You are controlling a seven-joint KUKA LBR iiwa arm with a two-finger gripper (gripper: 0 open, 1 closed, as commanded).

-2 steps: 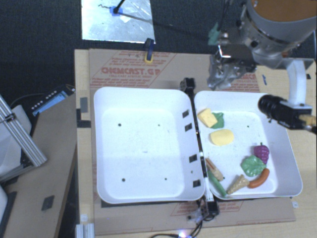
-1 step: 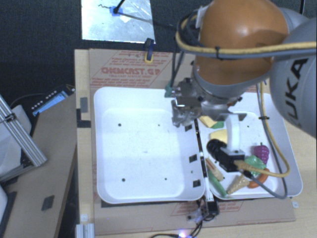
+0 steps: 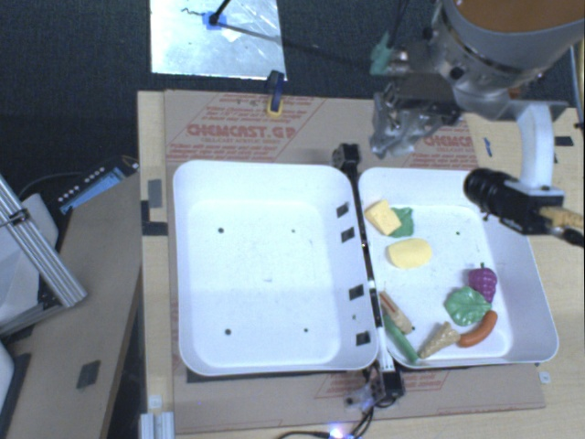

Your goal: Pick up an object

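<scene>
Nothing is picked yet. Toy foods lie in the right bin (image 3: 526,273): a sausage (image 3: 477,330) nearest, a yellow piece (image 3: 409,252) farther. My hand (image 3: 399,135) hovers beyond the far rim, its opening hard to tell.

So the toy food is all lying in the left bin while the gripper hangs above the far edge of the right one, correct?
Not quite. The camera view shows the toy food lying in the right bin, not the left bin. The gripper does hang above the right bin's far edge.
</scene>
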